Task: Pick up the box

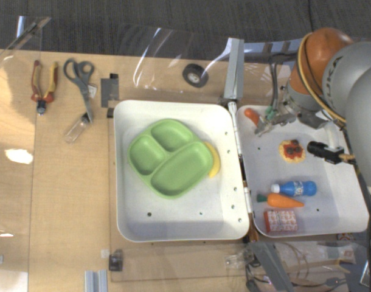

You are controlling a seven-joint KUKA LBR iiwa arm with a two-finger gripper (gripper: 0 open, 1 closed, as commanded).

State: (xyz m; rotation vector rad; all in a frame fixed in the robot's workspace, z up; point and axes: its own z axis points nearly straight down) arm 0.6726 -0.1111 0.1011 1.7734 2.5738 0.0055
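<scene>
The box (281,221) lies at the right bin's (339,207) seven o'clock; the gripper (269,121) hovers near eleven o'clock, its opening impossible to tell. Likely still approaching: next, travel toward six o'clock, then descend

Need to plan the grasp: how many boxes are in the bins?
1. The red box lies at the near edge of the right bin, beside the orange carrot. The arm covers that bin's far corner, so another could be hidden there.
</scene>
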